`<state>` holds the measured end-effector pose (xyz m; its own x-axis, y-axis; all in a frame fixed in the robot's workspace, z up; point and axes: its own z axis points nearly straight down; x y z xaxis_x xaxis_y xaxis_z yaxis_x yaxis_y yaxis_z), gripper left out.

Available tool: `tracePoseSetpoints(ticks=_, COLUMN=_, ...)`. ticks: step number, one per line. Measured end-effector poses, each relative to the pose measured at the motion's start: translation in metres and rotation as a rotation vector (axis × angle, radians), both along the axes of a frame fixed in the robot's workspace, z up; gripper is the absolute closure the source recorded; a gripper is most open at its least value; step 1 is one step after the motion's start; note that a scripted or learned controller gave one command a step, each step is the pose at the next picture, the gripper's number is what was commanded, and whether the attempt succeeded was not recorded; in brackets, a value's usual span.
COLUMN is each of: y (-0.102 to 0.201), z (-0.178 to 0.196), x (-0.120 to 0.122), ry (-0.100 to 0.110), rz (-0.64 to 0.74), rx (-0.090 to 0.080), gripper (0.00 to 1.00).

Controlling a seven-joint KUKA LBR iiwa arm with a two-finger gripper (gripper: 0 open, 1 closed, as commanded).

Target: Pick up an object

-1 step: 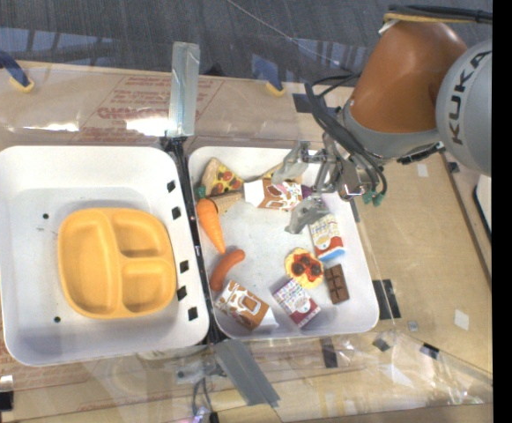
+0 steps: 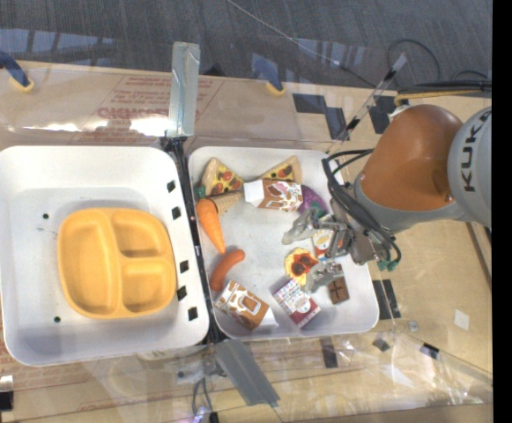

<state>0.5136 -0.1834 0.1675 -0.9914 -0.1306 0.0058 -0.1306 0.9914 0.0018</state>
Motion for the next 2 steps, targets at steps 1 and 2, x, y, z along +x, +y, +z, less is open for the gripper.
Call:
tracePoseSetpoints(ticks=1, y=0.017, z=-0.075, x=-0.030, ry=-0.003, rz=-0.041, rx=0.000, gripper=0.00)
tracePoseSetpoints(ticks=2, y=0.057, z=-0.075, x=0.011, ry=-0.007, rz=-0.141, rx=0.000, gripper=0.00)
